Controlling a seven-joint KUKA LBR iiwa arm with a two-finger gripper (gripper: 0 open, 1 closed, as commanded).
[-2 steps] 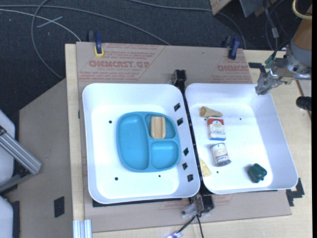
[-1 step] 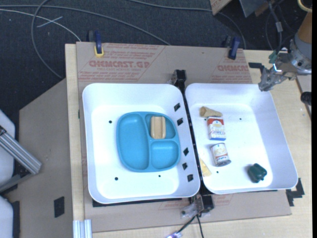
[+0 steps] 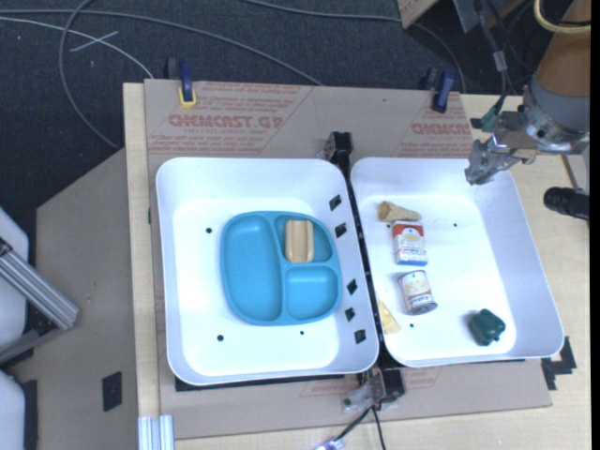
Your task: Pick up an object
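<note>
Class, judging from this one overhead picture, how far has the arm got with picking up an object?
Done: nothing lifted. The red carton, can and green object lie in the right bin; a tan block sits in the blue tray. In hand: the gripper is at the right bin's far edge. Left: descend, grasp, lift.

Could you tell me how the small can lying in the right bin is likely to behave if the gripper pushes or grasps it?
The can lies on its side on the smooth floor of the right bin, so a sideways nudge would probably roll it. Its round, seemingly rigid body should hold shape, though fingers closing across the curve might slip. The gripper is at the bin's far edge.
</note>
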